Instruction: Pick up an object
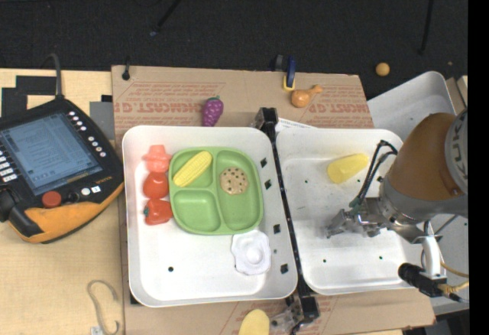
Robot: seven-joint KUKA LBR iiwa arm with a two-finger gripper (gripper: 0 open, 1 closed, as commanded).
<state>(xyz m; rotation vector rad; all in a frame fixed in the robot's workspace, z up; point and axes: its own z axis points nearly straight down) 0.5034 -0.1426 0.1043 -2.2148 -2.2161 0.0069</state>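
1. While I watch from above, the pincer [341, 223] sits low in the right bin [321, 280]; I cannot tell its state.
2. I see a yellow lemon [348, 167] in that bin, near the pincer but apart.
3. I see the green tray [200, 213] in the left bin [191, 280], holding corn [191, 167] and a cookie [234, 181].

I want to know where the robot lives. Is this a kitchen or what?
Probably a robot lab, not a kitchen. The food is toy food, like the corn and cookie on a green tray. There is a control pad with a screen, and the bins sit on cardboard.
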